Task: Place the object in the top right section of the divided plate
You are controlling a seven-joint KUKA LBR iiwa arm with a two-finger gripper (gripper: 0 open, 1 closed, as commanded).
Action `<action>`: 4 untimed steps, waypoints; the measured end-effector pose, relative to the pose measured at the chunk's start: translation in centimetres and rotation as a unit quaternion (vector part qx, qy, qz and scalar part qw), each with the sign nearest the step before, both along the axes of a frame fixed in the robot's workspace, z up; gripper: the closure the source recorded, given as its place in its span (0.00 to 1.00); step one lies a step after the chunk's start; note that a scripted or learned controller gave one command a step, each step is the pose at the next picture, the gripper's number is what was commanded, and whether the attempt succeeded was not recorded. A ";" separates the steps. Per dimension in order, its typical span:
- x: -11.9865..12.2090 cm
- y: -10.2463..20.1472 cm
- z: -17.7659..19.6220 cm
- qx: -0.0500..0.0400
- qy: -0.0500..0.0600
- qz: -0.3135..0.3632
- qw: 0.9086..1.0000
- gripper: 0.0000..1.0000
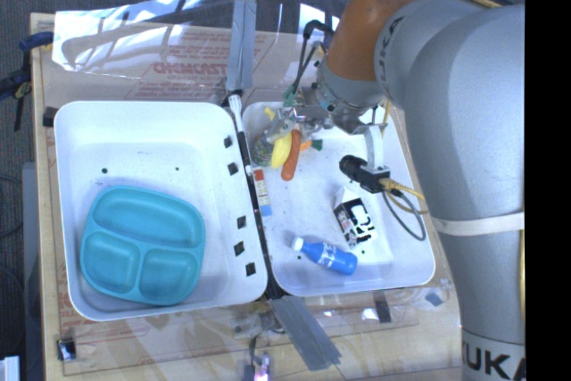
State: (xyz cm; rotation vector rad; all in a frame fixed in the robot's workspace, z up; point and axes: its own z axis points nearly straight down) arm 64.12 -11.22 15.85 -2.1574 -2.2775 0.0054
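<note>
Camera view: the gripper (299, 116) hangs low in the upper part of the right bin (406, 259), over a cluster with a yellow banana-like toy (280, 152) and an orange carrot-like piece (292, 158); I cannot tell the claw's state. Either looks light, smooth, rigid; grasp mid-length. The divided plate (141, 244) lies lower left.

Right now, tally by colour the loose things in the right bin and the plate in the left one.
Blue: 2, the bottle in the right bin and the divided plate in the left bin
Yellow: 1, a banana-like piece
Orange: 1, a carrot-like piece
Black and white: 1, a small printed item
Total: 5; anything under the gripper cannot be made out.
</note>
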 end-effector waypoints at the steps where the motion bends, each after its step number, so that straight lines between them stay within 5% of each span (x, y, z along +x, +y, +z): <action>1: -5.7 4.5 10.0 0.000 -0.002 0.012 1.000 1.00; 2: -9.3 15.2 6.6 0.000 0.000 0.100 0.995 1.00; 3: -11.2 25.6 8.9 0.000 -0.001 0.125 0.992 1.00; 4: -15.0 30.0 16.6 0.000 -0.003 0.157 0.988 1.00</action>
